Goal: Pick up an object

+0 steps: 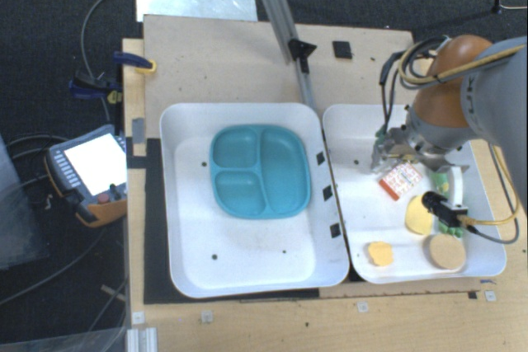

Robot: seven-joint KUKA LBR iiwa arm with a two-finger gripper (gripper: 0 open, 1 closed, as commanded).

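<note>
Two white bins sit side by side on the counter (206, 45). The left bin (186, 243) holds a teal divided plate (260, 171), and the right bin (351, 202) holds the loose things the task could take. Among them are a red-and-white packet (401, 180), a yellow piece (419, 218), a small orange-yellow piece (379, 254), a tan round piece (446, 252) and something green (444, 182) partly hidden by the arm.

The arm (462, 95) reaches in from the right, with its wrist low over the upper part of the right bin. The pincer (386, 151) points down just beside the upper-left edge of the packet, near the bin floor. From this angle the wrist covers it, so I cannot tell how it is set, nor whether it touches the packet.

As for progress, nothing is lifted. Every piece appears to lie flat on the bin floor, and nothing shows between the pincer's tips. The approach seems mostly made, with the packet the likeliest target. Closing on a piece, then raising it clear of the bin, is left to do.
</note>
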